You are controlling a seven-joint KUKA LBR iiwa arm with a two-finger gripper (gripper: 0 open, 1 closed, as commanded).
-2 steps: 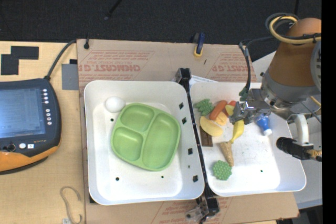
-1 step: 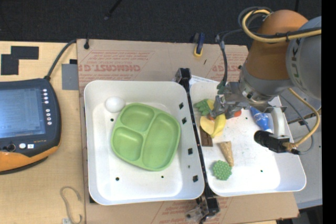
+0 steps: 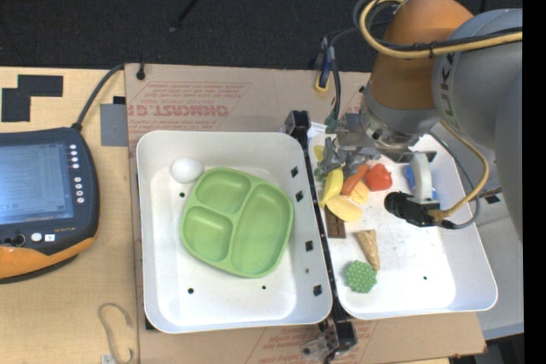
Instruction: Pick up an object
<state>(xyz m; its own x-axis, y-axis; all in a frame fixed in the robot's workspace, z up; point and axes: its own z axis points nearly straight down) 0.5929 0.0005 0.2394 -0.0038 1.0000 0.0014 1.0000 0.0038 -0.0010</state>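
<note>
Yellow toy fruit (image 3: 334,184) lying just below-left of claw (image 3: 348,158), long axis slanted, among clustered toys in right bin (image 3: 452,286); claw state indiscernible.

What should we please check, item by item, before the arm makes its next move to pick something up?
1. Gripper is over the right bin's cluttered upper-left corner: ok.
2. Something is visibly held in the gripper: cannot tell, the wrist hides it.
3. A single target is isolated: not ok, the yellow pieces and red piece lie crowded together.
4. Easier targets lie apart: ok, the green bumpy ball and the cone do.
5. Green divided plate and white ball sit in the left bin: ok.
</note>
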